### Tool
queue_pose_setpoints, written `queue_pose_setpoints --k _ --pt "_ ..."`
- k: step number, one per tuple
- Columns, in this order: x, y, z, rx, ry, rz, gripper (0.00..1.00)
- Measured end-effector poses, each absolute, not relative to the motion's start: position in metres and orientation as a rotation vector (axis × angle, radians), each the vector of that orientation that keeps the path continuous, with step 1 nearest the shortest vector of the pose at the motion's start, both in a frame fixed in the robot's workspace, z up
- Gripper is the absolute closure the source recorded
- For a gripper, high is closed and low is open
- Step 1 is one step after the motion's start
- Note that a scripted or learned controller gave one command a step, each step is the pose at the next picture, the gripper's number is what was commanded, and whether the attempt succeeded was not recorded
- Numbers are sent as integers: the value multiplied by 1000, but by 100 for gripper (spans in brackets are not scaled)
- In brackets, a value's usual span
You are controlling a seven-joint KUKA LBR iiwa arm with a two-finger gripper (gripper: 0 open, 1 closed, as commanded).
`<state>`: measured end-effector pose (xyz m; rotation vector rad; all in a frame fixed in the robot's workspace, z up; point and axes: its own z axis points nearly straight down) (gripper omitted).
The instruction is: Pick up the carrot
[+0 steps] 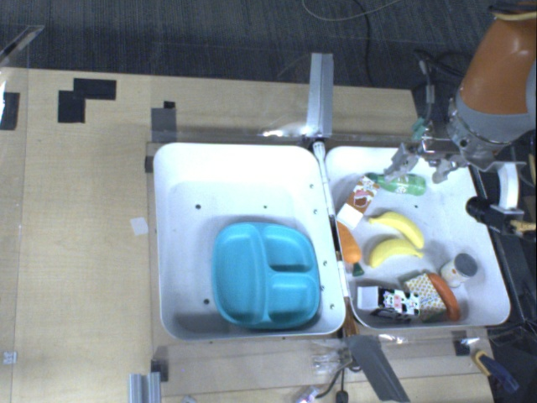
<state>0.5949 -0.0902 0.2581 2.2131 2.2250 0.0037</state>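
So the carrot [349, 248] we're after is jammed against the left wall of the right bin [495, 305], just beside the two bananas [394, 238]. It looks like a toy one: light, stiff, probably slick plastic. We'd grab it across the fat orange middle, though the wall leaves little room on that side. The hand [421, 159] hangs over the bin's far end, above a green bottle [406, 185]; can't tell if it's released or clenched.

The two shallow white plastic bins [243, 162] look smooth and slightly glossy; the light wooden worktop [75, 250] looks matt.
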Motion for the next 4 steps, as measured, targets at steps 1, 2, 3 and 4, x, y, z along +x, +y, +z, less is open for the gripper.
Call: queue_pose_setpoints --k 1,2,3,4 --pt "522 -107 153 2443 1974 2 0" --pt "492 -94 90 2435 1965 20 0" --pt "507 -157 93 2510 1902 16 0" --pt "492 -110 91 2631 1689 21 0"
